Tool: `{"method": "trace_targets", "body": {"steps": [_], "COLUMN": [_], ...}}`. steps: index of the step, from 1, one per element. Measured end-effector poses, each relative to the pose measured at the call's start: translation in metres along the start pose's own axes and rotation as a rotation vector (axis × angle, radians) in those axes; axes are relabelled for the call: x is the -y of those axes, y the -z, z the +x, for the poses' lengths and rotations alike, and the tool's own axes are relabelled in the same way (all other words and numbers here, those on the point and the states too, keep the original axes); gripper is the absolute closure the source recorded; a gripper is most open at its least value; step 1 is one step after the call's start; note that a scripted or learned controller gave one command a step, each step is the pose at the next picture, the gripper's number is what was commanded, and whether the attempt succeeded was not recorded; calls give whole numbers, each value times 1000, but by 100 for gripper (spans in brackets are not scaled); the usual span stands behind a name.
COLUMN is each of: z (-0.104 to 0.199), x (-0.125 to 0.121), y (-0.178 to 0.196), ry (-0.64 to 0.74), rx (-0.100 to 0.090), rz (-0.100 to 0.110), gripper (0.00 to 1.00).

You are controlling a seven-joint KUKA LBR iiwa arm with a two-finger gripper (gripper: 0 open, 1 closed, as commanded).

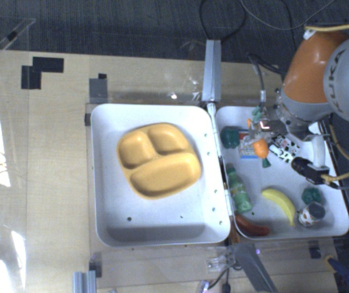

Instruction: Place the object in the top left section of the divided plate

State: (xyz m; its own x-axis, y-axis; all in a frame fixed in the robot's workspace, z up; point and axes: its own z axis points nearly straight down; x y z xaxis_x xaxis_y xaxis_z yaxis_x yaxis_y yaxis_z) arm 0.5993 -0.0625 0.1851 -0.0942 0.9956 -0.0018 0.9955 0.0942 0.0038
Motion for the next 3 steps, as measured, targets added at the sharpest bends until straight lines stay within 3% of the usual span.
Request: {"method": "trace_targets", "body": {"steps": [1,2,3], "z": [83,155,152], "x": [27,-52,-72], "y": [0,0,155], "ry": [521,781,854], "rx": [-2,-2,0], "rz": [-1,-4,-8], "gripper": [100,100,100]}}
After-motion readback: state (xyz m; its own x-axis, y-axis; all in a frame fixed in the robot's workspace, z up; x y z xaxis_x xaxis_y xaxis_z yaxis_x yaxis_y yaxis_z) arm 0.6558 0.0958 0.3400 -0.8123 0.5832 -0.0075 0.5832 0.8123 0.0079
